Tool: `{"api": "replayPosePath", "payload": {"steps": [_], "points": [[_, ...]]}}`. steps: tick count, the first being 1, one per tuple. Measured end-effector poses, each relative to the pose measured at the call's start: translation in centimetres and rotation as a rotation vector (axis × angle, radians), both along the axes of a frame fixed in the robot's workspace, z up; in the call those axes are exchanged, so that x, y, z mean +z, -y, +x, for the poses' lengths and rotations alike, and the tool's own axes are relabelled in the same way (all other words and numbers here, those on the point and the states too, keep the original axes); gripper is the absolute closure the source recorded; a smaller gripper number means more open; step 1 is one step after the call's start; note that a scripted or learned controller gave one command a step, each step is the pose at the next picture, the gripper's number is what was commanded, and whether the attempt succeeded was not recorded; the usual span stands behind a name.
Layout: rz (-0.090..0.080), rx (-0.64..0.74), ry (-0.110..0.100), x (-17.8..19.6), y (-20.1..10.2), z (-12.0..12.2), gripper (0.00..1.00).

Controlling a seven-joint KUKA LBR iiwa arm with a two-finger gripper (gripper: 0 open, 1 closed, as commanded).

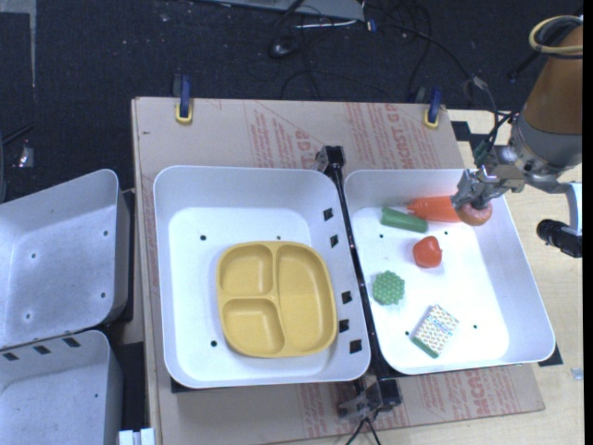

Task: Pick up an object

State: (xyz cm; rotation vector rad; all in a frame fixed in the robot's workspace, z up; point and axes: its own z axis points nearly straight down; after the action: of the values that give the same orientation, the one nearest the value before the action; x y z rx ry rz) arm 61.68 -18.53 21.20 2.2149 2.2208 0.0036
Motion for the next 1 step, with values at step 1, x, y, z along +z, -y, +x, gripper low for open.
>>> {"api": "replayPosePath", "payload": {"steps": [1], "points": [[0.004,0.005,-0.006,-0.19,-6.21,0.13,1.00]]}}
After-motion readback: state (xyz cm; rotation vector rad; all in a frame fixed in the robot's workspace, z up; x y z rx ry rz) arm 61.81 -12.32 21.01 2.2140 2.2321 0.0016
